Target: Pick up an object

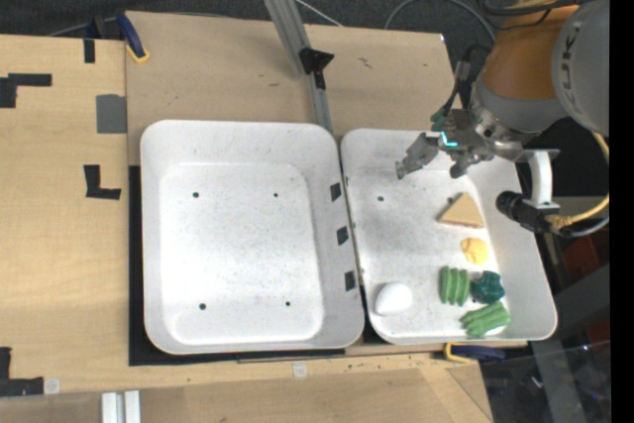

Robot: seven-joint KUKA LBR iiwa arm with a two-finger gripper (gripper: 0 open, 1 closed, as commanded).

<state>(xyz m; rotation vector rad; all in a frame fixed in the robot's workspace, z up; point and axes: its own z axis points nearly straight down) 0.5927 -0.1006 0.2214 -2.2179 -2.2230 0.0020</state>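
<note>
My gripper (436, 162) hangs over the upper part of the right bin (396, 213), fingers spread open with nothing between them. Below and to its right lies a tan wedge (462, 212). Further down sit a small yellow piece (475, 251), a green ridged object (454, 285), a dark teal object (487, 288) and another green piece (485, 318). A white rounded object (393, 298) rests near the bin's lower left corner. The gripper stands apart from all of them.
The left bin (238, 233) adjoins the right one, joined by dark clips (343, 235) along the seam. A grey metal bar (282, 5) slants in from the top toward the bins' junction. Cables (555, 213) trail at the right edge.
</note>
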